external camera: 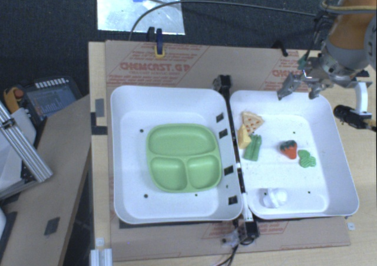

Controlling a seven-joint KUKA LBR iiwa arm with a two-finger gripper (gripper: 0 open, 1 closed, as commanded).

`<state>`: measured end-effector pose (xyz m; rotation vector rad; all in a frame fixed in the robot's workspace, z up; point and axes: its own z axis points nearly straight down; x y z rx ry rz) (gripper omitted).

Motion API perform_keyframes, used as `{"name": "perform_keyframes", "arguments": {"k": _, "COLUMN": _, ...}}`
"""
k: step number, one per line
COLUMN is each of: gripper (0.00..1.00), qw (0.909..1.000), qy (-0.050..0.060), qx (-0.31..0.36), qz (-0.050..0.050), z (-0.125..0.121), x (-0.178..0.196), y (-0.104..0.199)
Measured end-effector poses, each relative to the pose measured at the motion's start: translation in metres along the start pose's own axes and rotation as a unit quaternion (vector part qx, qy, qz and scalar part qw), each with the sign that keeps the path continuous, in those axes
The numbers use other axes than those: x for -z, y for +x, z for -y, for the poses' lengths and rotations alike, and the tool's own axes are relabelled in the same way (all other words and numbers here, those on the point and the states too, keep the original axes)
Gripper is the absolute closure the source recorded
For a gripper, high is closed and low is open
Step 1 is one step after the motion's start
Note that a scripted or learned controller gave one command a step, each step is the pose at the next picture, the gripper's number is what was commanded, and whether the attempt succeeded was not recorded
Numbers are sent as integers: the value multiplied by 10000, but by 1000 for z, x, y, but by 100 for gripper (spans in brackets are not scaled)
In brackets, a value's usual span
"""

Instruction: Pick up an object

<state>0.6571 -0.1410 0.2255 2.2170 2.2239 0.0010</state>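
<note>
**Robot gripper hanging over the far edge of the right bin, holding nothing**

Two shallow white bins are sitting side by side on a cardboard-covered bench, seen from above at a slant. The left bin (126, 105) is holding a pale green divided plate (183, 157) with one long compartment on its far side and two smaller ones on its near side.

The right bin (339, 153) is holding several small toy foods. A tan pizza slice (252, 121) with red spots is lying toward the far left of this bin. Just near of it, a yellow wedge (243, 137) is touching a green vegetable (253, 148) lying at a slant. Toward the middle right, a red and orange fruit (288, 148) is sitting just beside a green leafy piece (307, 159). A small white object (273, 198) is resting apart from the rest, near the bin's near wall.

The grey arm with its orange band (352, 20) is reaching in from the upper right. Its gripper (300, 91) is hanging above the far rim of the right bin, with its two fingers (287, 89) spread apart and nothing between them. It is well apart from every toy in the bin.

A black cable (235, 4) is trailing across the dark floor beyond the bench.
</note>
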Motion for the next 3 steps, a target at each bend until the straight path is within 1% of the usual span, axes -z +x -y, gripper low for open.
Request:
{"name": "perform_keyframes", "arguments": {"k": 1, "gripper": 0, "qw": 10000, "qy": 4, "qx": 13, "qz": 1, "z": -6, "x": -43, "y": 2}}
{"name": "perform_keyframes", "arguments": {"k": 2, "gripper": 0, "qw": 10000, "qy": 19, "qx": 13, "qz": -4, "z": -7, "x": -106, "y": 3}}
{"name": "perform_keyframes", "arguments": {"k": 3, "gripper": 0, "qw": 10000, "qy": -42, "qx": 11, "qz": 5, "z": -10, "x": -137, "y": 3}}
